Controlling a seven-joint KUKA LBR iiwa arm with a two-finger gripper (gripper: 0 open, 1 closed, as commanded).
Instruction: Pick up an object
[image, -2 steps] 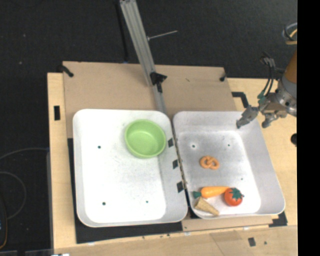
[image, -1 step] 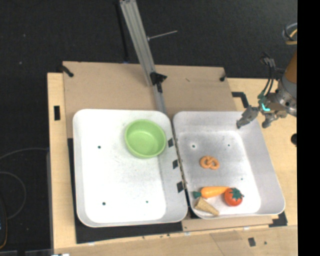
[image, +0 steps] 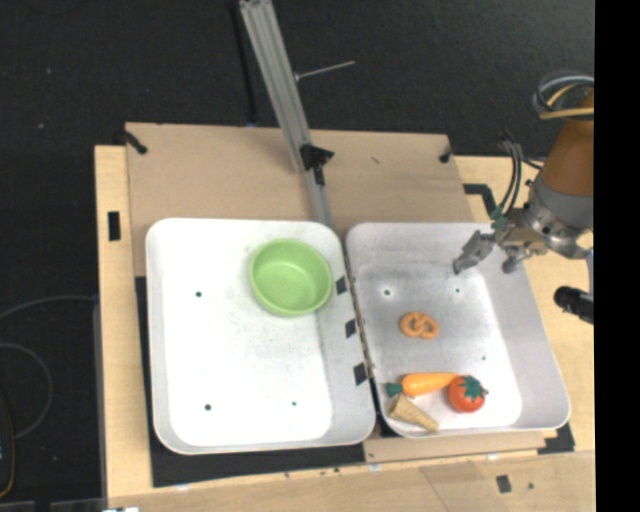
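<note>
Two shallow white plastic bins sit side by side on the tan bench. The left bin (image: 180, 330) holds a round light-green plastic bowl (image: 291, 278), upright, in its upper right part, near the divide between the bins. The right bin (image: 500, 300) holds four small items. A small orange pretzel-shaped piece (image: 420, 325) lies near the bin's middle. Along the lower edge lie an orange carrot-shaped toy (image: 428, 383), a red tomato-shaped toy with a green top (image: 466, 393) just to its right, and a tan wedge-shaped piece (image: 412, 412) just below the carrot's left end.

The grey arm with its orange band (image: 572, 160) enters at the right of the frame. Its two-finger gripper (image: 488, 254) is over the upper right corner of the right bin, well apart from all four items. The two fingers stand spread, with nothing visible between them. A grey metal pole (image: 285, 100) runs from the top of the frame down to the divide between the bins.
</note>
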